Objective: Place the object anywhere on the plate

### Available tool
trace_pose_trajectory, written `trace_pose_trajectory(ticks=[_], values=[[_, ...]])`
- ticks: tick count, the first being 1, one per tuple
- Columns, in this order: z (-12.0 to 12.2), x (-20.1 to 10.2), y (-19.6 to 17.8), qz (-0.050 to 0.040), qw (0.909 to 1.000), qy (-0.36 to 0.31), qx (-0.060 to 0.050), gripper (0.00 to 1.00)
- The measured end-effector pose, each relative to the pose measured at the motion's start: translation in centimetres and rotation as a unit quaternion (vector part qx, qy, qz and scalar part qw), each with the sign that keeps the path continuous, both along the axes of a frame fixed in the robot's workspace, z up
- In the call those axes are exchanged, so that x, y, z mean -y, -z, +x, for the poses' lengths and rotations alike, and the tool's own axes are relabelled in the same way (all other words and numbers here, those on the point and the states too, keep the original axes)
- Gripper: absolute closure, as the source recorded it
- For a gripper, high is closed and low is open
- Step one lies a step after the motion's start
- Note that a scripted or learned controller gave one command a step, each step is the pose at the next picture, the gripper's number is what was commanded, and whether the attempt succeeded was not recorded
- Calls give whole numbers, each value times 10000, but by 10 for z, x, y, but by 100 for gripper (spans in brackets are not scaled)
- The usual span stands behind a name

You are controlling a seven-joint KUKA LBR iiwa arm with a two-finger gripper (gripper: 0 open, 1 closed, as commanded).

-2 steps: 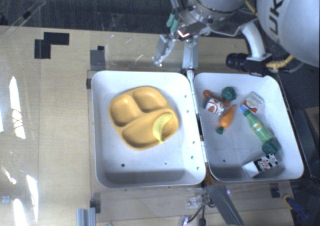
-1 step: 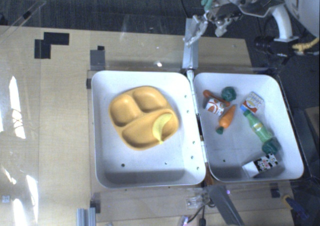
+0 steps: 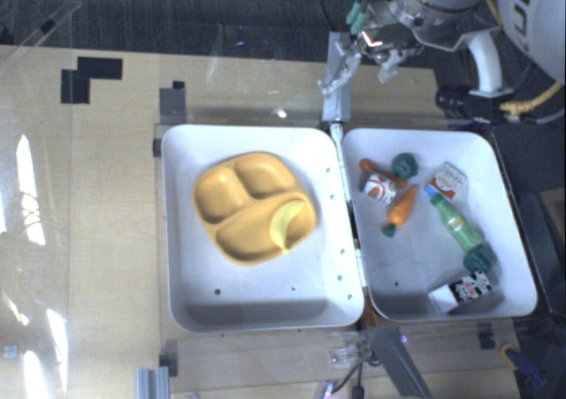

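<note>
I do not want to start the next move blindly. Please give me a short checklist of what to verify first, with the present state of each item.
1. Plate sits inside the left bin: ok.
2. An object already lies on the plate: ok, a banana rests in its lower right compartment.
3. Tool is raised behind the bins, away from the objects: ok.
4. Tool holds something: cannot tell, its tips are too small and cluttered.
5. Right bin objects lie apart enough for a pick: ok for the green bottle; not ok for the carrot, which touches the small carton.
</note>
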State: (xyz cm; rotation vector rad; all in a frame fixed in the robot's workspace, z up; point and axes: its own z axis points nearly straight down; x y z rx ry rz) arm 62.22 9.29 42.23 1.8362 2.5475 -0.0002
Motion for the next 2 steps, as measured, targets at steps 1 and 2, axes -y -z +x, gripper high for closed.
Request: trace_pose_trajectory(ticks=[1, 2], values=[[38, 114, -11, -3, 9987, 512, 19, 0], [48, 154, -11, -1, 9946, 1040, 22, 0]])
